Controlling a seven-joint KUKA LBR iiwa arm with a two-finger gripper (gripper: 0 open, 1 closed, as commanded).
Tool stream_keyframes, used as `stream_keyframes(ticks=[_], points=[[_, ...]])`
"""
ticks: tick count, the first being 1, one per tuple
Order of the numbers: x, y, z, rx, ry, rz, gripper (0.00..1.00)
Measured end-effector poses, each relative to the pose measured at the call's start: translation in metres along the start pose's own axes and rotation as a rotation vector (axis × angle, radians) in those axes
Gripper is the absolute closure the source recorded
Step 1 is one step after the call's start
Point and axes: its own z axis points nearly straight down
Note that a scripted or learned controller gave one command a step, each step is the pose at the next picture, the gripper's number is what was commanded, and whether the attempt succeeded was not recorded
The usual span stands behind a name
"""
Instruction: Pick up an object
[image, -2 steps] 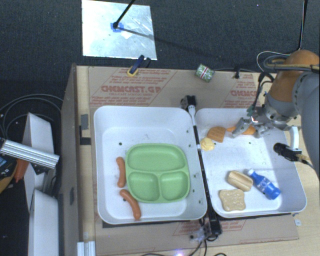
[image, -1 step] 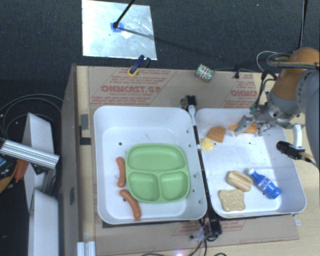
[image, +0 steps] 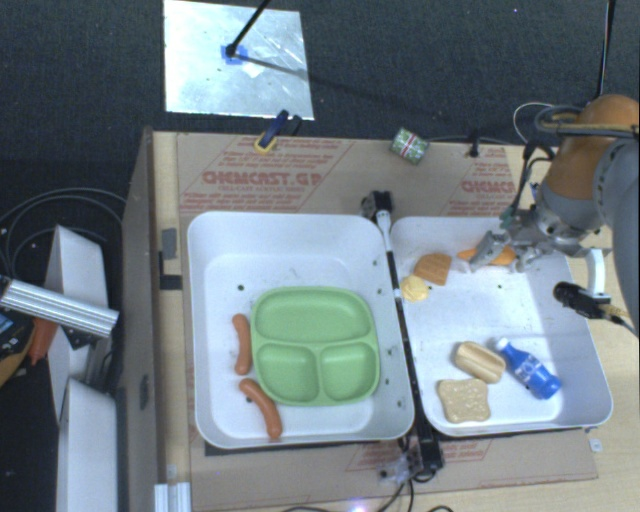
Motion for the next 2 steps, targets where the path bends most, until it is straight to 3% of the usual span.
stream_keyframes(ticks=[2], points=[[-0.0010,-0.0007,0.0089,0.007,0.001,0.002,0.00]])
